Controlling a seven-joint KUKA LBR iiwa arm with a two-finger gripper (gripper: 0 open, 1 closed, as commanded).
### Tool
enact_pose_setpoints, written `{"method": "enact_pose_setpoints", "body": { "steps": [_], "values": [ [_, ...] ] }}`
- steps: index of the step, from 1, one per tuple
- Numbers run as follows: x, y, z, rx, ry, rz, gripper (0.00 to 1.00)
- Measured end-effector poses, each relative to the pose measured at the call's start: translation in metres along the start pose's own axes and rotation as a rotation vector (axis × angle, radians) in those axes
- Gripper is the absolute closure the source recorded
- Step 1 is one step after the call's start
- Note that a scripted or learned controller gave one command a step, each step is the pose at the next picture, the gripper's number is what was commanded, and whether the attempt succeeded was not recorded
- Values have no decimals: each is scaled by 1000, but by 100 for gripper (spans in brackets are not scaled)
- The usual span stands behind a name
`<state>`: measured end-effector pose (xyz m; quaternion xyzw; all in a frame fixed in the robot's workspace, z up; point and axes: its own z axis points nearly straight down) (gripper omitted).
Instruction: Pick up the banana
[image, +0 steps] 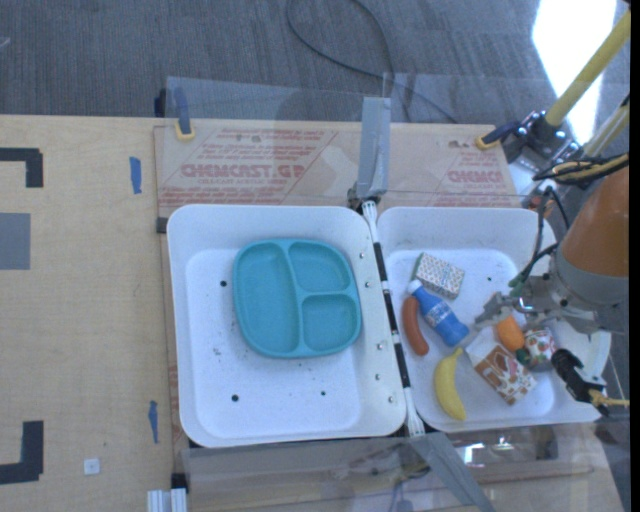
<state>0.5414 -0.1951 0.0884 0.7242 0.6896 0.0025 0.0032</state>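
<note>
The banana (449, 387) is lying at the near edge of the right bin (470, 225), its long axis running near to far, just right of the red sausage (414, 326) and the blue bottle (440, 315). The hand (520, 325) is hovering farther back and to the right, over an orange ball (511, 333), so the banana is sitting to its left and nearer. The arm is reaching in from the right; whether the hand is wide or narrow I cannot tell.

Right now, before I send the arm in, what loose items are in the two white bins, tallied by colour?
Teal: 1, the teal three-compartment plastic plate
Yellow: 1, the yellow banana
Blue: 1, the blue bottle with a white cap
Red-brown: 1, the sausage
Orange: 1, the small orange ball
Patterned: 2, the speckled box and the red-and-white packet
Total: 7
</note>
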Motion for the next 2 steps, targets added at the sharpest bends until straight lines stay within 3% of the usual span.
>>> {"method": "enact_pose_setpoints", "body": {
  "steps": [1,2],
  "values": [
    [-2,1,-11,-5,0,4,100],
    [4,20,-98,6,0,-22,100]
  ]
}}
